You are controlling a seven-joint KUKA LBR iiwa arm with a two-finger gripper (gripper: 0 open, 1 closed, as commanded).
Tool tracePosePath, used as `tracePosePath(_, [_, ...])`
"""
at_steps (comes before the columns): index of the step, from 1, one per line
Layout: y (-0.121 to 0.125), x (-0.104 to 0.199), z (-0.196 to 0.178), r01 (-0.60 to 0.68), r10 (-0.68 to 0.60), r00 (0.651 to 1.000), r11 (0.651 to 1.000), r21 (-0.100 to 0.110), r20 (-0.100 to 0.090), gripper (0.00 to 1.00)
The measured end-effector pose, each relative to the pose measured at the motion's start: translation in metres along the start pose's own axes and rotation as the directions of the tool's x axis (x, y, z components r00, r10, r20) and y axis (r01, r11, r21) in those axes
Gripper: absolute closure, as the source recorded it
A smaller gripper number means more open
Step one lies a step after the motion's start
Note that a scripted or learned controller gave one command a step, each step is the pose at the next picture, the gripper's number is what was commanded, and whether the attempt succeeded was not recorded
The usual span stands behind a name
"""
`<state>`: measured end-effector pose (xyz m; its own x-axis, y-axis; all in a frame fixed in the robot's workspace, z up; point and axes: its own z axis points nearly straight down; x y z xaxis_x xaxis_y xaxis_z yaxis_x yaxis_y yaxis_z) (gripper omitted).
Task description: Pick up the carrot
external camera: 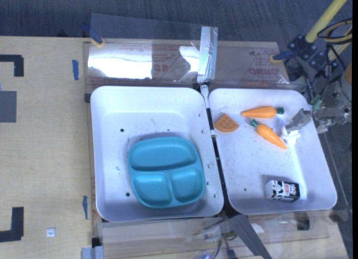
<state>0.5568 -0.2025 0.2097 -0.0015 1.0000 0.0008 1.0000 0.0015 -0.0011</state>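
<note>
Lower carrot [270, 135] just left of fingers [295, 123]; grip state unclear.

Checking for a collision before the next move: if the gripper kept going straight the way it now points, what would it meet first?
Probably the lower carrot. The gripper reaches in from the right edge of the right bin, pointing left, and that carrot lies just past its tip. Depth is unclear from above, so it might pass over it.

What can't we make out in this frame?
- Gripper: small against the right bin's rim; finger state unreadable.
- Whether it touches the lower carrot: too small to tell.
- Arm: cut off by the right edge.
- Black-and-white box: print too small to read.
- Orange wedge: too blurred to identify.
</note>
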Motion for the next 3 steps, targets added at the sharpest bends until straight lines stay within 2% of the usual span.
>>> tracePosePath(1, [0.051,0.023,0.122,0.146,-0.146,0.989,0.989,-0.009,0.004,0.00])
tracePosePath(2, [-0.016,0.007,0.105,0.205,-0.205,0.979,0.979,-0.001,0.002,0.00])
tracePosePath(3, [-0.063,0.023,0.123,0.126,-0.126,0.992,0.992,-0.007,0.003,0.00])
